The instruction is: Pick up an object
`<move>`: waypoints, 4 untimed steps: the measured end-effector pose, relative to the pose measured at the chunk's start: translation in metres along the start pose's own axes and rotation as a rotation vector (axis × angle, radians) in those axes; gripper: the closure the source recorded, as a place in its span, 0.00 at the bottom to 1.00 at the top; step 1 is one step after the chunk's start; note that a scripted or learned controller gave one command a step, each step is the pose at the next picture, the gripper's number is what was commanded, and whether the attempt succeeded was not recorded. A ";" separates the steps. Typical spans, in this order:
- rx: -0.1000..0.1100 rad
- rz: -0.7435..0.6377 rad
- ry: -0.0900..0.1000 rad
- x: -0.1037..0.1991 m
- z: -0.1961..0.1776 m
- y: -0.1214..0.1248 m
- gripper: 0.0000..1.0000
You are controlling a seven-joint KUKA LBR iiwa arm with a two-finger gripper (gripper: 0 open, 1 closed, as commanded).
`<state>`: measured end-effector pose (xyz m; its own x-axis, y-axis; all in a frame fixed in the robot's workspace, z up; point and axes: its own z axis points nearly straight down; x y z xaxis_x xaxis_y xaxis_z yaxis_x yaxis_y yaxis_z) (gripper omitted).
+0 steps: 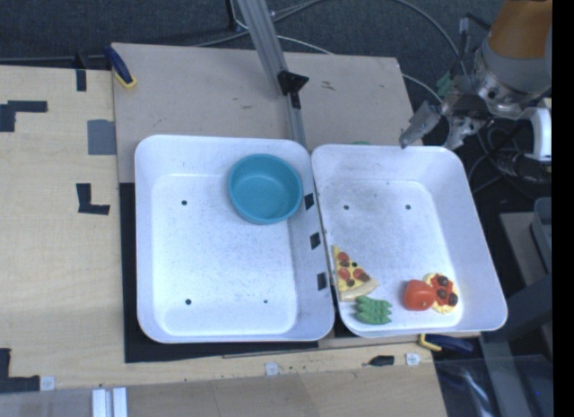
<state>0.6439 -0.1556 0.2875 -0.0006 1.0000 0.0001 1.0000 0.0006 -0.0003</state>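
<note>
Above right bin [466, 178] (far rim): spread fingers [419, 128].

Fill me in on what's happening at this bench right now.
A grey robot arm with an orange band is reaching in from the right. Its gripper hangs open above the far rim of the right bin, holding nothing. Along that bin's near edge lie a pizza slice toy, a green toy and a red and yellow toy. The left bin holds a blue bowl. Nothing has been picked up yet.
</note>
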 end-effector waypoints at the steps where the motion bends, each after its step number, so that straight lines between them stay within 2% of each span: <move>1: 0.004 0.000 0.000 -0.006 0.045 0.000 0.00; 2: 0.003 0.000 0.000 -0.006 0.088 0.003 0.00; 3: 0.004 0.000 0.001 -0.007 0.149 -0.004 0.00; 4: 0.001 -0.001 0.000 -0.006 0.136 -0.003 1.00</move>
<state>0.6404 -0.1620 0.1513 -0.0015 1.0000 0.0000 1.0000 0.0015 -0.0009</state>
